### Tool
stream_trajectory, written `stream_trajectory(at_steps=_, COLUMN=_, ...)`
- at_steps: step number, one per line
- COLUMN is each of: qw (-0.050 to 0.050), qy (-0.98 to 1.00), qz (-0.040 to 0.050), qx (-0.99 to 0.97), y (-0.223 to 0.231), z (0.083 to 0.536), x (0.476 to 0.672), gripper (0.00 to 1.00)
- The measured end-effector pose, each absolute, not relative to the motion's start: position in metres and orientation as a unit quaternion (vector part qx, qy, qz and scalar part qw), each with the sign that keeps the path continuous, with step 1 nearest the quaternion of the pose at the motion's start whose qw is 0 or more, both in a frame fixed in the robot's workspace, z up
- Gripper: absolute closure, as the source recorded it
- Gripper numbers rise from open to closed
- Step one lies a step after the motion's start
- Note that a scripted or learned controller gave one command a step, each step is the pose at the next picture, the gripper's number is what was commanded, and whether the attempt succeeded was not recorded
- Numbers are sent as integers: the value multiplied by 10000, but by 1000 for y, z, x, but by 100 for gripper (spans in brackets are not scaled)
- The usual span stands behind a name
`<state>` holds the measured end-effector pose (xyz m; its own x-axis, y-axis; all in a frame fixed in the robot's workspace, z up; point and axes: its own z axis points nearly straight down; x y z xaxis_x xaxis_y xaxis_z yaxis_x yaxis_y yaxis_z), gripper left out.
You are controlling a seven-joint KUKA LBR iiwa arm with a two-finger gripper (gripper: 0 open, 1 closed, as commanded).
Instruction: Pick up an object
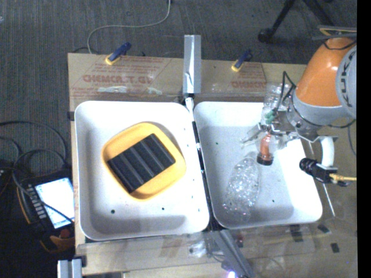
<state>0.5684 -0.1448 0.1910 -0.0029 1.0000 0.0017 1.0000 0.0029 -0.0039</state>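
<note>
We see a clear plastic bottle [242,184] lying in the right bin [301,210], its body toward the bin's front edge and its orange-brown cap end pointing to the back right. We judge it light, thin-walled, slick and easily crushed, so the firmer neck just below the cap looks the best place to take hold. The claw [268,133] hangs right over that cap end, close to or touching it; we cannot tell how far it is open or whether it has any grip. A yellow tray [145,160] with a black ribbed top sits in the left bin [93,213].
</note>
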Motion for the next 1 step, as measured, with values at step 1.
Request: stream_trajectory(at_steps=1, qw=7, qy=-7089, qz=17, qx=-7053, y=-201, z=167, x=587, gripper=0)
